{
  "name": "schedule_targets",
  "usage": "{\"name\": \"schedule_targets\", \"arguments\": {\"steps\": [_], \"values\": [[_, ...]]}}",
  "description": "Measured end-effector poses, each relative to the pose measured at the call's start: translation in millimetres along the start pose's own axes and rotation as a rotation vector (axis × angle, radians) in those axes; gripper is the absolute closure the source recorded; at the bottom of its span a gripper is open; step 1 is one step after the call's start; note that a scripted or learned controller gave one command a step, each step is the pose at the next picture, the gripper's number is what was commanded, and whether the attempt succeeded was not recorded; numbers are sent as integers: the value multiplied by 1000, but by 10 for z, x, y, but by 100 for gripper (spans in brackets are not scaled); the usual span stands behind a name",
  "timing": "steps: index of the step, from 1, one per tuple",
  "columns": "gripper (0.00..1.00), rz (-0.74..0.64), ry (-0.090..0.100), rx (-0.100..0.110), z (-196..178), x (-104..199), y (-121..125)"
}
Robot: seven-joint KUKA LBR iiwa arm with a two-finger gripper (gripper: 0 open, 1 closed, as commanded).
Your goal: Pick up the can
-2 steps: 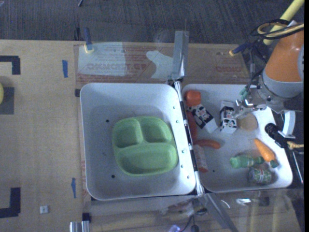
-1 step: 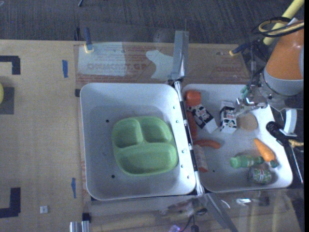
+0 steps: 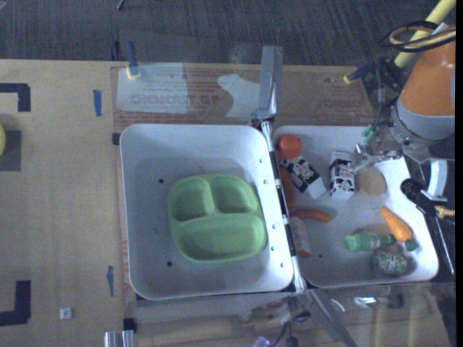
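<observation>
- The can lies at the right bin's near corner, well apart from the hand.
- Left bin holds a green divided plate.

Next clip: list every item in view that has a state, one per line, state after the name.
green divided plate: right side up in the left bin, compartments bare
can: on its side, right bin's near corner
green bottle: lying down beside the can
carrot: lying flat
two small cartons: tipped over
gripper: low over the right bin, away from the can
</observation>
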State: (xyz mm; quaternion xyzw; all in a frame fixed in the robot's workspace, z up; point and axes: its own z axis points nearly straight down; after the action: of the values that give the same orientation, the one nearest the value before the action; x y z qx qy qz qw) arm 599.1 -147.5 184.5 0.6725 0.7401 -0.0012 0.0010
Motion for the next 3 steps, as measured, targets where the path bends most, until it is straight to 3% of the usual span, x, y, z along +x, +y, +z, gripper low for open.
{"name": "schedule_targets", "arguments": {"steps": [3], "values": [[100, -5, -4, -1, -241, -10, 38]]}}
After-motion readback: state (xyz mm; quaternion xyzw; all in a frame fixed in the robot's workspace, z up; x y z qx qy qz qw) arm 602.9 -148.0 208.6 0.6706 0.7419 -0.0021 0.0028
